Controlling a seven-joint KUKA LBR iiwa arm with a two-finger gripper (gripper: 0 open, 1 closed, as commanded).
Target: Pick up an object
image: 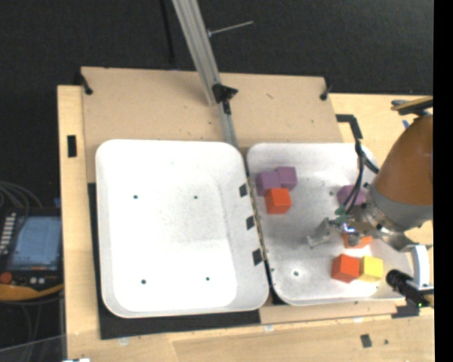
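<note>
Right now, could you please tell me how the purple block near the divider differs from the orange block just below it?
The purple plastic block looks wider and irregular, with a raised step on its right, while the orange plastic cube is smaller and plainly box-shaped. The purple one lies nearer the far rim of the right white bin, the orange one just nearer the camera. Both sit close together by the divider, apart from the end effector.

A light wooden bench is seen across the middle of the frame. Two shallow white bins are set on it: the left bin and the right bin, side by side at centre.
</note>
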